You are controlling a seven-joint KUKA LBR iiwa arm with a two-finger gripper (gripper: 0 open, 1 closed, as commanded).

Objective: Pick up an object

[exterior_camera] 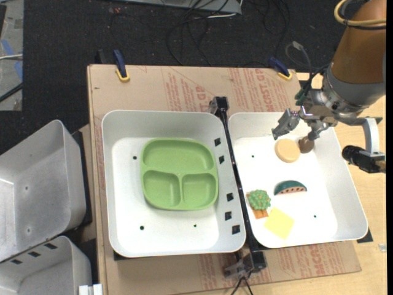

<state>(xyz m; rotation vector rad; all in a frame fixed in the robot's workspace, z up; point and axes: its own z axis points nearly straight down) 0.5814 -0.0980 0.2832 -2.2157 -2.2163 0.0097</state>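
Hanging over the upper part of the right bin (350, 220), the end effector (296, 134) sits at the end of the grey arm (359, 48), which enters from the upper right of the frame. Its two fingers are spread apart and grasp nothing; one finger (284, 125) points toward the bin's back wall, the other ends just beside a round tan piece (287, 150).

That tan piece lies on the bin floor in the upper middle of the right bin, directly under and slightly below the end effector in the frame. Lower in the same bin lie a watermelon slice toy (289, 188), a small green and orange vegetable toy (259, 202) near the left wall, and a yellow square piece (280, 224) just beside the vegetable toy, toward the lower edge.

The left bin (120, 165) holds a green divided tray (180, 174), lying flat near its centre. Both bins rest side by side on the desk (159, 88), whose brown board is held by clamps at its far edge.
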